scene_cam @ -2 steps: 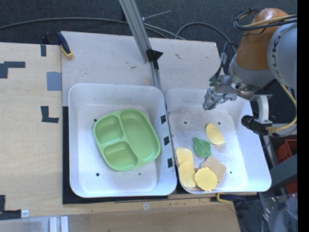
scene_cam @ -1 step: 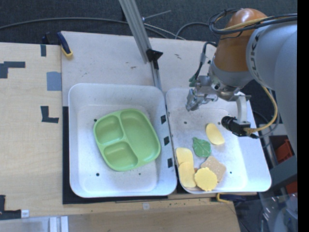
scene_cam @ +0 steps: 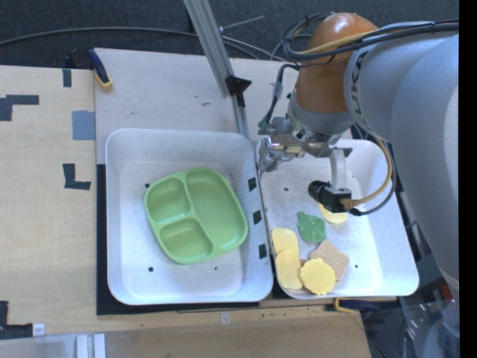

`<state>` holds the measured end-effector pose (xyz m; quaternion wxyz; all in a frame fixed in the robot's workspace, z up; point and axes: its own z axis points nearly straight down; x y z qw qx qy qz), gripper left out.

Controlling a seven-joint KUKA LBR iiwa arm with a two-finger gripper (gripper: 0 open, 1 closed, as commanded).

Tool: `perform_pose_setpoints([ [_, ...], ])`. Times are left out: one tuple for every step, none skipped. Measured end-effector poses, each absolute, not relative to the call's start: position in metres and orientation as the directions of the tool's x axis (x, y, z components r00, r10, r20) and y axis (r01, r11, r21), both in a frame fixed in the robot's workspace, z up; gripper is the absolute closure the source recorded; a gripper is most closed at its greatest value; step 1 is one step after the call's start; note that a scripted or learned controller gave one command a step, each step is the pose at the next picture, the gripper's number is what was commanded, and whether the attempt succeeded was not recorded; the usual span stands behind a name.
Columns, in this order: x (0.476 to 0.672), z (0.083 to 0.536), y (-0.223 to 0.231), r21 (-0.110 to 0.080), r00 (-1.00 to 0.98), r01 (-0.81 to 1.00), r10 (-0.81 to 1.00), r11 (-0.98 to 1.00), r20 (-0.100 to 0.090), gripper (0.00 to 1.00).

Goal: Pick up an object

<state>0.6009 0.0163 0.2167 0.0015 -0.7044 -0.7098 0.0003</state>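
My gripper (scene_cam: 270,157) hangs over the far left corner of the right bin (scene_cam: 387,274), close to the wall between the two bins. Nothing shows in its grasp. Below it in the right bin lie a green leaf-shaped piece (scene_cam: 311,227), two pale yellow ovals (scene_cam: 286,250), a round yellow disc (scene_cam: 318,276) and a tan slice (scene_cam: 333,257). Another yellow piece (scene_cam: 335,214) peeks out beneath a black fitting on the arm. A green divided plate (scene_cam: 195,215) rests in the left bin (scene_cam: 127,200).
The arm's grey body and orange band (scene_cam: 335,51) cover the far and right side of the right bin. A slanted metal pole (scene_cam: 212,43) stands behind the bins. Cables run across the back of the bench.
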Motion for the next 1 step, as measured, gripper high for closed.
perform_pose_setpoints([
  [0.5887,0.2095,0.0689,-0.003,-0.007,1.000,1.000,0.007,0.001,1.00],
])
